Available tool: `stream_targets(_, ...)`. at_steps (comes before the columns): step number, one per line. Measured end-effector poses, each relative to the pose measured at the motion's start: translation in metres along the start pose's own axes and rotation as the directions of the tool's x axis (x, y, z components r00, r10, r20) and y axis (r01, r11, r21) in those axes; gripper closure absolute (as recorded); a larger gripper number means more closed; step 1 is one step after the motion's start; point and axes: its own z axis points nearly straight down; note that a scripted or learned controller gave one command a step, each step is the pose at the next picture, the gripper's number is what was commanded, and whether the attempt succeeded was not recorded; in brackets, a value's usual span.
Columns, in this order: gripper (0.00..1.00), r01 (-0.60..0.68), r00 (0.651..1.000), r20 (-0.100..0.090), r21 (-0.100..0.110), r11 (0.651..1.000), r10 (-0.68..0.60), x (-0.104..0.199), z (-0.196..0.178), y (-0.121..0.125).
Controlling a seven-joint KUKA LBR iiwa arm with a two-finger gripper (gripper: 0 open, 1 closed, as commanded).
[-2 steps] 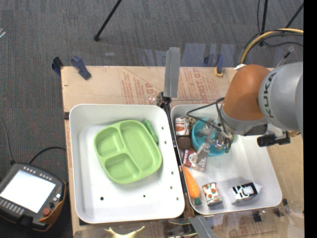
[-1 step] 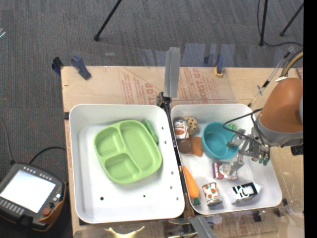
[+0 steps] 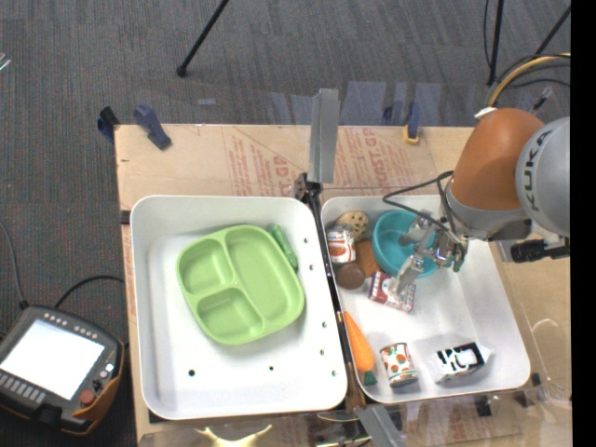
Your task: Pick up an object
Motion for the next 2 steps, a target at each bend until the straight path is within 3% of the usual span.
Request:
stream_targets(1, 0.00, 0.005, 1.000, 0.000, -0.001, 1.000, -0.005, 0.013, 0.000, 0.065)
stream_targets(2, 0.00, -0.084, 0.996, -0.002, -0.005, 0.996, 0.084, -0.001, 0.000, 0.024)
